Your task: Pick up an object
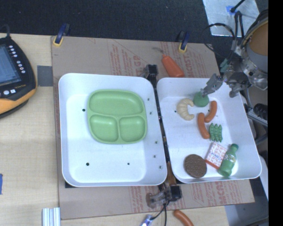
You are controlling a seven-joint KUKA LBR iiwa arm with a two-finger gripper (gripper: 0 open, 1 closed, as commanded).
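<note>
Green object (201, 99), far part of the right bin (245, 126), beside a croissant (184, 108). Gripper (226, 84) hovers just above it, fingers (212, 84) spread wide, holding nothing; sausages (203, 125) lie nearer.

Faint red print runs across the cardboard (132, 51) beneath the bins, and the red packet (216, 154) bears a pattern, but no lettering anywhere is legible.

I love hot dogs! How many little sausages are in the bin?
2. One sausage curves right of the croissant, the other sausage lies just below it. Similar orange things lie outside the bin.
</note>
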